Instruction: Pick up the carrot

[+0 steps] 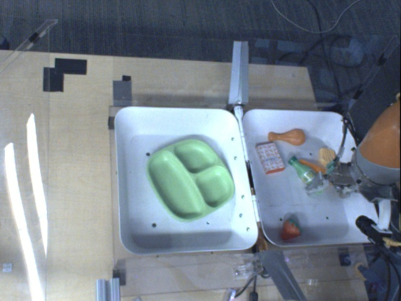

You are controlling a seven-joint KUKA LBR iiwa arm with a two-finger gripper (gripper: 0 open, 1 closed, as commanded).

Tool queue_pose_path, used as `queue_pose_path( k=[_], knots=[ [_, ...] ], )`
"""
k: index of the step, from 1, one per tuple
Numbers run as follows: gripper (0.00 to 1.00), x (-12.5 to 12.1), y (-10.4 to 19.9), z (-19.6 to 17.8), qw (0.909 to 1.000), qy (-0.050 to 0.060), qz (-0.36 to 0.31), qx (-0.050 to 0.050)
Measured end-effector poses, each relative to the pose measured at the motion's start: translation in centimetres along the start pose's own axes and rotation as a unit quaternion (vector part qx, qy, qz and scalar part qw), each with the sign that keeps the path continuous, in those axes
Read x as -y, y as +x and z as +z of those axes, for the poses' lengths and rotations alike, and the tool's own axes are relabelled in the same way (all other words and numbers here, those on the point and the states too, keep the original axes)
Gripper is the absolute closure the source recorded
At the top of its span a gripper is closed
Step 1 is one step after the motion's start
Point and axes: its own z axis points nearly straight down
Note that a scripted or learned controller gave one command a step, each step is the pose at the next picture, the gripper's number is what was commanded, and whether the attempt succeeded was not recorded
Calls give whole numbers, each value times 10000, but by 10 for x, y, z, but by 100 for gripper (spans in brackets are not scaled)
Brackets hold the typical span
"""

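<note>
The carrot is a short orange stick with a green top, lying in the right bin towards its right side. My gripper comes in from the right and hangs low over the bin, just right of the carrot's orange tip. A pale greenish translucent thing lies between the carrot and the gripper. The arm's orange band rises above the wrist at the frame's right.
The right bin also holds an orange pear-shaped toy, a pink gridded block, a yellow piece and a red strawberry-like item. A green divided plate sits in the left bin. A metal divider stands between the bins.
</note>
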Motion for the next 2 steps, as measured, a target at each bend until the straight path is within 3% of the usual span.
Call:
queue_pose_path(
  k=[1,2],
  knots=[
    [0,-64,9,-29,9997,15,-252,3],
    [0,-107,15,3,9998,13,191,1]
  ],
)
